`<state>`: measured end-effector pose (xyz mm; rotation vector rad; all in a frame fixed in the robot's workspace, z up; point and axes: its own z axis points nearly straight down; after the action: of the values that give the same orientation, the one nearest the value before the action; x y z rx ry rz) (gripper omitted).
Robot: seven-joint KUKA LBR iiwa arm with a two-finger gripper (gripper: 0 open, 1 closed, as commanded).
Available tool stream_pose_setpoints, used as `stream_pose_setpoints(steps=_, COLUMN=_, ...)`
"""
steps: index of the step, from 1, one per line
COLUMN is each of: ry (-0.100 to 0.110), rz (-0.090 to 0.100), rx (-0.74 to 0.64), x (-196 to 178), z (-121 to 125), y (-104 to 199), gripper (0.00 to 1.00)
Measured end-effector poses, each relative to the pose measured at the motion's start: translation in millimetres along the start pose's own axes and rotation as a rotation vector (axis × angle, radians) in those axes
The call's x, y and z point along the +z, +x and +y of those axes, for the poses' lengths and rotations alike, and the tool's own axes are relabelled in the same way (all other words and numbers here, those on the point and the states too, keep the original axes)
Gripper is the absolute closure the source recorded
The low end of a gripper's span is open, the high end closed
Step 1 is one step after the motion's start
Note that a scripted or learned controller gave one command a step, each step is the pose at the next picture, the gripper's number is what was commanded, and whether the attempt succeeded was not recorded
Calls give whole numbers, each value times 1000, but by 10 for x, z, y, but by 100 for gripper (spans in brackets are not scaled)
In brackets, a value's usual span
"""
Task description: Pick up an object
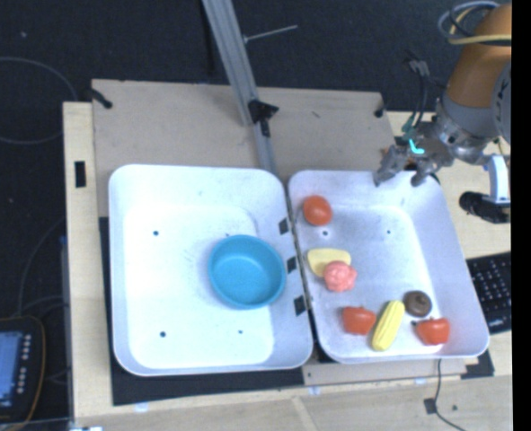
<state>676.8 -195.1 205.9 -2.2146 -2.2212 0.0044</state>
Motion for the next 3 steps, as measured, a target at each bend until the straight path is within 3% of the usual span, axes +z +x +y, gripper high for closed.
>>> stream_pose_setpoints(steps=1, ry=-8, rz=-2, rx=-1, x=-49, z=18, y=-2, gripper=0)
stream_pose_setpoints(steps=3, ry=-3, rz=-5, rx=-5, x=1074, z=25, y=-31, gripper=0)
